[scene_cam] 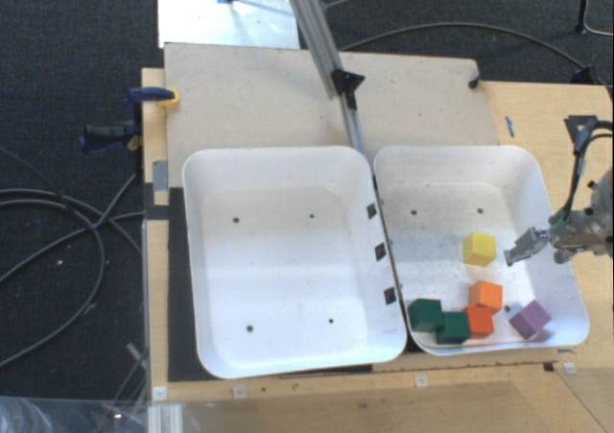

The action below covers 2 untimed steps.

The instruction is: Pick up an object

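Observation:
Several small cubes lie in the right bin (pixel 451 172). A yellow cube (pixel 479 249) sits near the bin's middle right. Toward the front are an orange cube (pixel 486 295), a red cube (pixel 479 322), two green cubes (pixel 425 313) (pixel 453 327) and a purple cube (pixel 530 319). My gripper (pixel 526 247) reaches in over the bin's right rim, just right of the yellow cube and above the purple one. Nothing is seen in its grasp.
The left bin (pixel 278 172) stands beside the right one, with black clips along their shared wall. A slanted metal pole (pixel 321 33) crosses the board behind the bins. Cables lie on the dark floor at left.

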Motion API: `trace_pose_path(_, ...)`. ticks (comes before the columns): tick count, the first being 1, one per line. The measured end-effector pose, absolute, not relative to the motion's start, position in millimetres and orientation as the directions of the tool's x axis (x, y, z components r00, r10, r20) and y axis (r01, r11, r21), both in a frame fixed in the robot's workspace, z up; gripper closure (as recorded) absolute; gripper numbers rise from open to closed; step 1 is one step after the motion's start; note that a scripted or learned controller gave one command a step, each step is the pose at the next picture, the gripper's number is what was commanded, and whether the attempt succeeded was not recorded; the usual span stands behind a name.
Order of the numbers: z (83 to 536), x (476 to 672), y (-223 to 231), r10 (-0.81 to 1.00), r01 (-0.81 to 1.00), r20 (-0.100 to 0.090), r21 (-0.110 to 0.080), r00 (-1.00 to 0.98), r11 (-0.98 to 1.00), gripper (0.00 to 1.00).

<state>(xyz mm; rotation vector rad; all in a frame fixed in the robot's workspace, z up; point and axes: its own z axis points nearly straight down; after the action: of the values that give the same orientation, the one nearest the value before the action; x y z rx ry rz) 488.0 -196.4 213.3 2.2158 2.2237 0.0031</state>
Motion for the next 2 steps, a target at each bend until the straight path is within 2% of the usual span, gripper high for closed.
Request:
trace_pose_path(1, 87.5, 542.7, -214.1, 1.000, 1.000, -0.001, 0.000, -0.005, 0.005, 0.00)
trace_pose_path(2, 91.9, 609.7, -184.0, 1.000, 1.000, 0.000, 0.008, -0.011, 0.011, 0.00)
